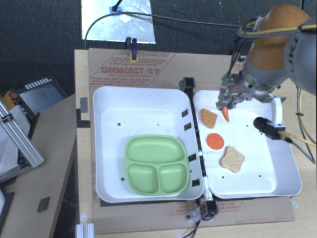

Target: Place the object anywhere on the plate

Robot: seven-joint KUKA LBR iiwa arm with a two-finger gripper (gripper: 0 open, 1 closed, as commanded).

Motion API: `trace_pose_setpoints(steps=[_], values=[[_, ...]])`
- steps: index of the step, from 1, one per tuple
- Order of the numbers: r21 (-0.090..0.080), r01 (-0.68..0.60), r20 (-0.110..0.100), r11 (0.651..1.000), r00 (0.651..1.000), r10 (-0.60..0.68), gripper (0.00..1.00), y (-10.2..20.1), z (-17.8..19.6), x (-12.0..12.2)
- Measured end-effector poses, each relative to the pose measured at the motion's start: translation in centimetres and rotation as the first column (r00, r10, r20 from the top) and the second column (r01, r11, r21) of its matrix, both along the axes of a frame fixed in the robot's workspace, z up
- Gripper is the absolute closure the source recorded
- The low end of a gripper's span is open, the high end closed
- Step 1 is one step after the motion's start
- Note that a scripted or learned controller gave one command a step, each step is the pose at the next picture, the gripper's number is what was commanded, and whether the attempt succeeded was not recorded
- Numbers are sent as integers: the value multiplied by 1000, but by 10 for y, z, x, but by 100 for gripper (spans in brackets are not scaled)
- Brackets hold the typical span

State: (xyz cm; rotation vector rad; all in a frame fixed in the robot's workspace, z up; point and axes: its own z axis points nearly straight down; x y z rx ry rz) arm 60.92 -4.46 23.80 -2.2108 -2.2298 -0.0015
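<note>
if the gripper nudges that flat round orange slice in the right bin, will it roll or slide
The flat round orange slice lies face down on the right white bin, so it would probably slide, not roll. It looks thin and small, likely light. Its low edge may be hard to pinch.

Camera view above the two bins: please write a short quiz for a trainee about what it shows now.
1. True or false: the green plate lies in the left bin.
2. Which food lies nearest the gripper? A) bread slice B) small orange-red carrot-like piece C) red tomato slice
3. Fill in: the plate has ___ compartments.

Key: 1 true. 2 B; it hangs at the fingertips, above the right bin. 3 three.
</note>
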Motion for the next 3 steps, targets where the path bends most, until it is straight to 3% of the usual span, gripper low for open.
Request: trace_pose_setpoints(steps=[1, 2, 3], values=[[0, -1, 0, 1000, 1000, 1, 100, 49, 4, -23], [0, 0, 1, 1000, 1000, 0, 100, 102, -3, -26], [0, -1, -1, 1000, 1000, 1, 100, 152, -16, -52]])
